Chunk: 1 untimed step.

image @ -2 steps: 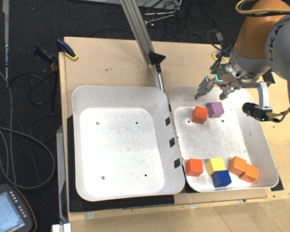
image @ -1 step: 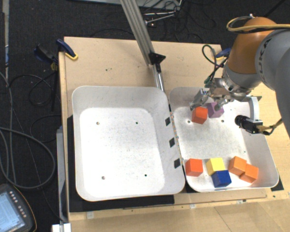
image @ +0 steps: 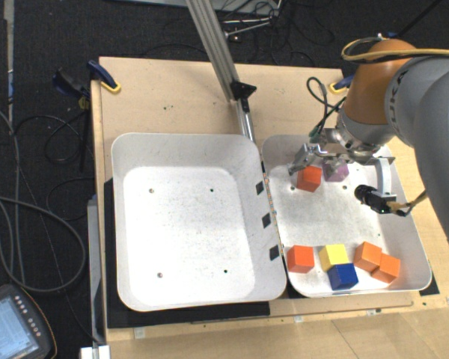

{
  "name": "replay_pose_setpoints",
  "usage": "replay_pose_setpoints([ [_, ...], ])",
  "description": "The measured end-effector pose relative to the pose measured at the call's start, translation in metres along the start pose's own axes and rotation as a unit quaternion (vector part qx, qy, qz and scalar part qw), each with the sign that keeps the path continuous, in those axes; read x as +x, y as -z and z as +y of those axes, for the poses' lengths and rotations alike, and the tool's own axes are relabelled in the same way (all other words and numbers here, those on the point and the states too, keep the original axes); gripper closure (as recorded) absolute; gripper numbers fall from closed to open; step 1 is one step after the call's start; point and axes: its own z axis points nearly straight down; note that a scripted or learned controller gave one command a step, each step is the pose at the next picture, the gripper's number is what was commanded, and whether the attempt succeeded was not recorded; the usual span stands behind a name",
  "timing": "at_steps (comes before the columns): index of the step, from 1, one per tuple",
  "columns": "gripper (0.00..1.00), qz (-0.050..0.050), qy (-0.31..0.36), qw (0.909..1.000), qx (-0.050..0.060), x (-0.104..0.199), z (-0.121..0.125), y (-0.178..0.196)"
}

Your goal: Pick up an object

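Looking down, I see my gripper (image: 312, 164) in the right bin's (image: 411, 234) upper part, clamping an orange cube (image: 308, 179) between its fingers, a purple block (image: 335, 172) just beside.

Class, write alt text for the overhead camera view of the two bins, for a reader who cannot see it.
A grey robot arm with an orange band reaches from the right, its gripper over the right white bin by an orange block and a purple block. Near that bin's front edge lie three orange blocks, a yellow block and a blue block. The left white bin sits alongside.
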Motion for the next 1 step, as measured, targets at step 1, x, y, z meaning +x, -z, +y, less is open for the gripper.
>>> replay_pose_setpoints([
  [1, 1.0, 0.0, 0.0, 1.0, 0.003, 0.0002, -0.0017, 0.0056],
])
